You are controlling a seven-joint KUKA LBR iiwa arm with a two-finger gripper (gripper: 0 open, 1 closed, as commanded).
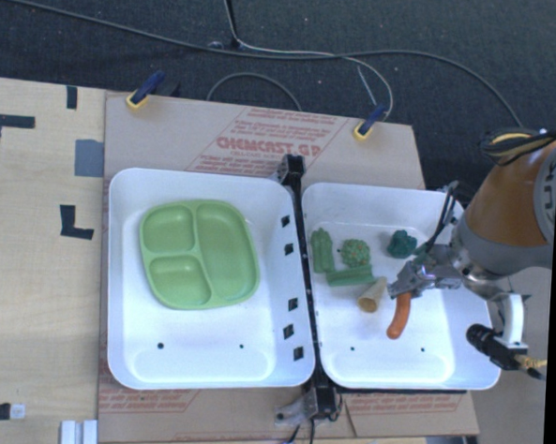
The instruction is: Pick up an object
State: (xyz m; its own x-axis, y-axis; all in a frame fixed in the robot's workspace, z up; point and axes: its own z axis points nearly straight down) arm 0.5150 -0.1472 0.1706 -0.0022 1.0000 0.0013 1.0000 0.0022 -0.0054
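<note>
The right bin (438, 367) holds several small toys. An orange carrot-like piece (400, 319) lies near its middle, with a tan cone-shaped piece (372, 294) just left of it. Further left are a long green piece (320, 249), a bumpy green broccoli-like piece (355, 252) and a flat green piece (348, 278). A teal piece (402, 242) sits near the back. My gripper (409, 283) hangs low over the bin, right above the upper end of the orange piece. Whether it touches that piece is unclear.
The left bin (195, 352) carries a light green divided plate (199, 254). A black divider with clips (298, 283) runs between the bins. The arm's grey and orange body (508, 226) covers the right bin's right rim. Cables lie behind the bench.
</note>
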